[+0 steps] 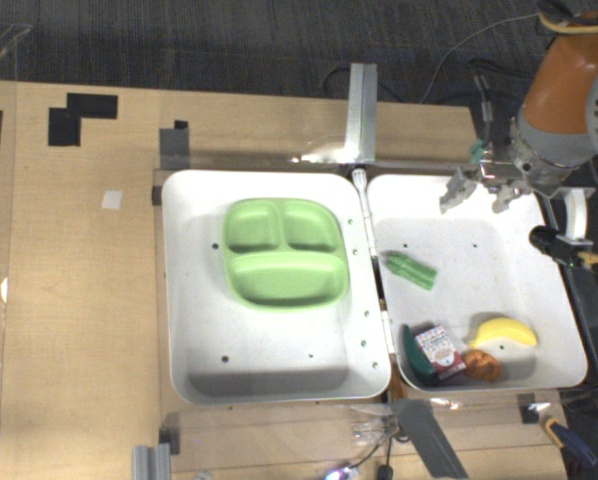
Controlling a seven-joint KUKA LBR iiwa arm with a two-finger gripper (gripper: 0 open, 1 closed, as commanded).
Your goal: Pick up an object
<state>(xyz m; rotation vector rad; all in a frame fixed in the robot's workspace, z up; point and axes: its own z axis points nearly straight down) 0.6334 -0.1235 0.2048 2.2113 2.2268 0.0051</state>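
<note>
My gripper point(479, 195) hangs over the back edge of the right bin point(554, 298), its two fingers spread open with nothing between them. Below it in that bin, a small green cylinder-like object point(412, 270) lies near the left wall. At the bin's front sit a yellow banana-shaped object point(506, 334), a small printed packet point(438, 346) on a dark teal item point(413, 354), and a brown piece point(485, 365). The gripper is well apart from all of them.
The left bin point(194, 298) holds a green divided plate point(282, 251). A metal post point(362, 113) stands behind the divider between the bins. The arm's orange band point(569, 78) is at the upper right, with cables along the right side.
</note>
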